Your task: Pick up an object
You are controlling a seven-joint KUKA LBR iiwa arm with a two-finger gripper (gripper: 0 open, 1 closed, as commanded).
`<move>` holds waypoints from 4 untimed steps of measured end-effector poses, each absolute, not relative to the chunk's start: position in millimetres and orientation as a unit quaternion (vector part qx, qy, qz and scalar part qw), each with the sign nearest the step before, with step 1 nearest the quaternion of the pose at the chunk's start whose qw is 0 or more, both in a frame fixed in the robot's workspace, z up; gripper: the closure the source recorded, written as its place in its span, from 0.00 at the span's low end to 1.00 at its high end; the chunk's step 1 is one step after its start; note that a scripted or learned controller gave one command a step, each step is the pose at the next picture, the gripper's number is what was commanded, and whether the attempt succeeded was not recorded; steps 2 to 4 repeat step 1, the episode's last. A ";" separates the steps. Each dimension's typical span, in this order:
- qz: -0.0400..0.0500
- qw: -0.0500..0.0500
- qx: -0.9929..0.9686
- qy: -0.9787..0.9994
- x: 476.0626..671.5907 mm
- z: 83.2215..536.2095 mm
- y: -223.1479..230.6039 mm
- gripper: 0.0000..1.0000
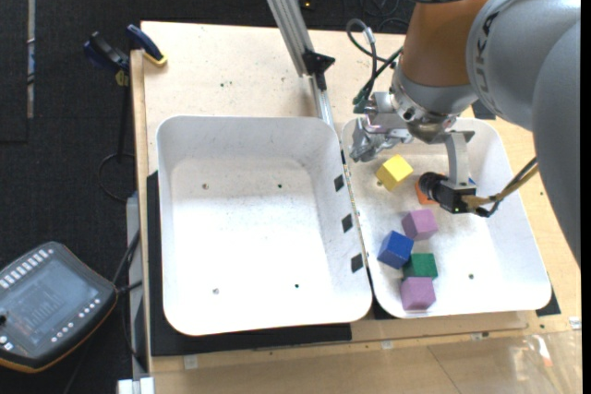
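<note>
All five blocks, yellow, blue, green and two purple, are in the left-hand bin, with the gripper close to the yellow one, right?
Not the left-hand bin. The camera view shows the yellow block, blue block, green block, far purple block and near purple block all in the right-hand bin. The gripper is close to the yellow one, as you said.

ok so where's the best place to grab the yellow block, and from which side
Take the yellow block across two opposite side faces, coming straight down from above. It sits alone on the right bin's floor, apart from the nearest purple block, so its sides look free. It lies turned against the bin walls, so the gripper would probably need rotating to match.
</note>
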State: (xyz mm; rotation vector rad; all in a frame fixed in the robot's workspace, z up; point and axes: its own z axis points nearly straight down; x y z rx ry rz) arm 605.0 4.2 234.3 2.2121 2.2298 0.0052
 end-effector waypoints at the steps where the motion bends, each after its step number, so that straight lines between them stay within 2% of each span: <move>1: 0.001 0.000 0.705 0.710 610.2 227.4 50.5 1.00; 4: 0.001 0.000 0.705 0.710 610.2 227.4 50.5 1.00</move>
